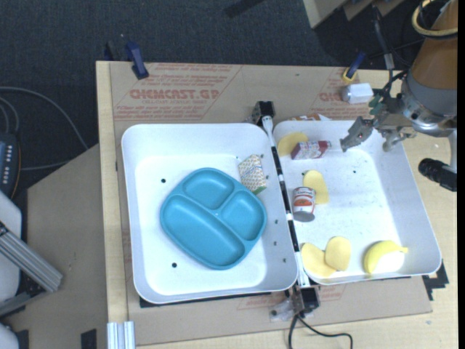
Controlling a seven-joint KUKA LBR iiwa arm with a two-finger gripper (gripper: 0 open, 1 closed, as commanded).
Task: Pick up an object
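Observation:
The right bin [407,195] holds a small red and white can [303,203] near its left wall. A red and white packet [311,149] and a yellow piece [290,143] lie at its far left. Another yellow piece [316,183] rests mid-left, two yellow slices [325,257] sit at the front, and a lemon-like fruit [382,257] lies at the front right. My gripper [372,137] hangs over the bin's far right part, open, with nothing between its fingers. It is to the right of the packet and apart from it.
The left bin [145,158] carries a blue divided plate [212,217] and a crumpled patterned wrapper [252,171] by the shared wall. A white box [358,92] and blue clamps [136,60] sit on the cardboard behind the bins. The arm's orange band [436,64] rises at the far right.

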